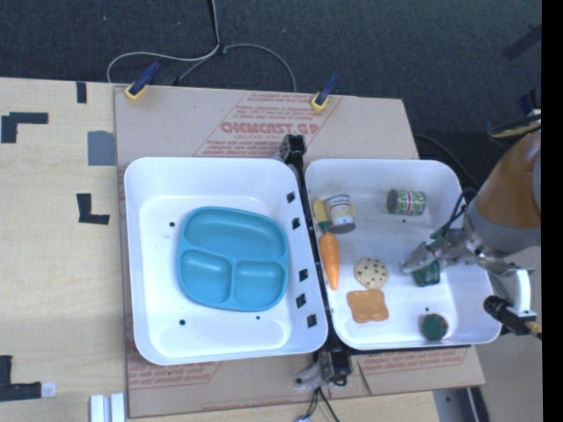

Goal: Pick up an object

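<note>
My gripper (426, 262) is low in the right bin (440, 176), near its right side. A small dark green object (428, 276) lies directly under its tip, partly covered by it. Further left in that bin are a cookie (371, 273), a slice of toast (367, 306) and an orange carrot (329, 260). At the bin's back sit a yellow-labelled can (339, 214) and a green can (405, 202) on its side. A round green item (434, 326) rests near the front right corner.
The left bin (149, 183) holds a blue divided tray (233, 258). A black divider with clips (303, 236) runs between the bins. The arm's grey body with its orange band (515, 192) overhangs the right bin's right wall.
</note>
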### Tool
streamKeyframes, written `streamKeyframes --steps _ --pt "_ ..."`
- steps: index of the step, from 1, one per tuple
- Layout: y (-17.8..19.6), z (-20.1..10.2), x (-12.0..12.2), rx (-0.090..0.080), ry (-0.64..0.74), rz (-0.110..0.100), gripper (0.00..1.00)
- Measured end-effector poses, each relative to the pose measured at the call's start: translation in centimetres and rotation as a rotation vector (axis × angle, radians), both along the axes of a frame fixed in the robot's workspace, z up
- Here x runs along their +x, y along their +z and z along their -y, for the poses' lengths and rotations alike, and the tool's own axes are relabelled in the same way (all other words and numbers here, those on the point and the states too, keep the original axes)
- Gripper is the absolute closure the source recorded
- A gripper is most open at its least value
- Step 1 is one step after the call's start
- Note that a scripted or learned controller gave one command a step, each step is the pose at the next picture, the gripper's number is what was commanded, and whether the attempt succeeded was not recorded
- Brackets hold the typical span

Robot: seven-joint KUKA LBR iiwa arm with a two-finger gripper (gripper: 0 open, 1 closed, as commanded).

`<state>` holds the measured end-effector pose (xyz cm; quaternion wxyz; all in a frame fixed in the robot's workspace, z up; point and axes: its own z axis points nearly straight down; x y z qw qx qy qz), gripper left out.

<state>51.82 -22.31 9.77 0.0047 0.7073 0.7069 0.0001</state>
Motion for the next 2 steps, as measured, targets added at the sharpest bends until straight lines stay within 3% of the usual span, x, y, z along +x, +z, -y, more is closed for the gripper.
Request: streamKeyframes --steps 1,2 --pt "-1.0 -9.6 0.4 0.001 0.006 0.001 1.0" --pt "10.7 -17.9 1.9 0.01 0.012 0.005 1.0"
